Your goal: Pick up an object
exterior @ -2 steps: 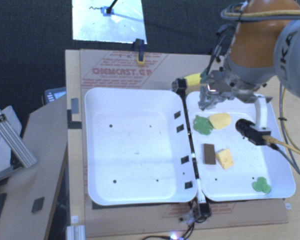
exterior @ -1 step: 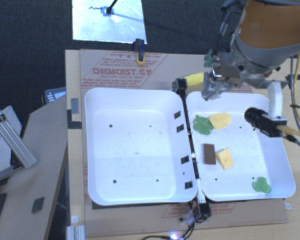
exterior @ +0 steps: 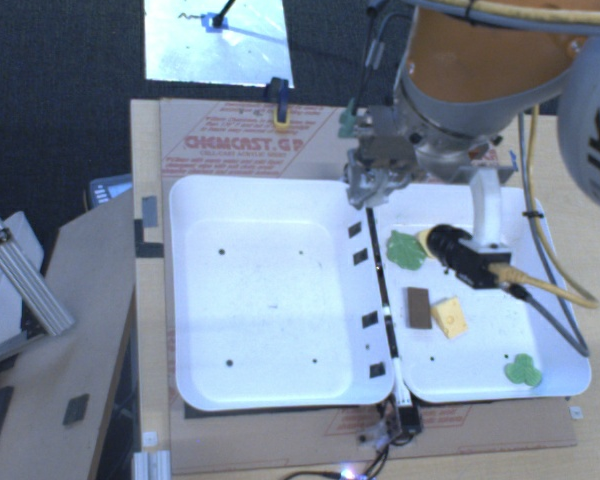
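Objects in right bin [exterior: 565, 368]: two green pieces [exterior: 406, 250], 11 and 5 o'clock; one brown block [exterior: 417, 307]; one yellow wedge [exterior: 449, 318]. Gripper [exterior: 368, 190] at 11 o'clock rim, grip state unclear.

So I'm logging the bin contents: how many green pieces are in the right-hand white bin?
2. One flat green leafy piece lies near the bin's far left, beside the black gripper part; a smaller green piece sits at the near right corner. The arm may hide others.
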